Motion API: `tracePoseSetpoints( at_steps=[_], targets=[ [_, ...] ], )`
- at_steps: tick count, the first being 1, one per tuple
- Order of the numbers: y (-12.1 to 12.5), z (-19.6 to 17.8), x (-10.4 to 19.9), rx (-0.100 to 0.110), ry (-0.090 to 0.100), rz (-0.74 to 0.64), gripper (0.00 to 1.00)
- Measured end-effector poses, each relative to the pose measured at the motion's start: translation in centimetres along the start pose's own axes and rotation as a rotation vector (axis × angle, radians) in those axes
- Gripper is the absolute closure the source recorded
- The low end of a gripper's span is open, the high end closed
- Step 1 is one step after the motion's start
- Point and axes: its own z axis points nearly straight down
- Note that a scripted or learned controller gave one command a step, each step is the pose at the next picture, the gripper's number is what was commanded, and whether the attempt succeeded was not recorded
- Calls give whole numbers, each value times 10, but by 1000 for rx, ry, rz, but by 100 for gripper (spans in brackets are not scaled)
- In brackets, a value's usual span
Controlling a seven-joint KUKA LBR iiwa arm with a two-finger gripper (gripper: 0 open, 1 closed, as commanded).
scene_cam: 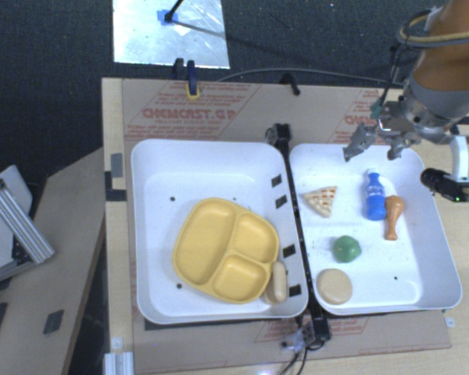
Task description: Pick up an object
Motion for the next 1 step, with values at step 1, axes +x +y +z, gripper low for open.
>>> tracePoseSetpoints(
  at_steps=[1],
  targets=[
    [2,-6,0,-10,-1,-2,0]
  ],
)
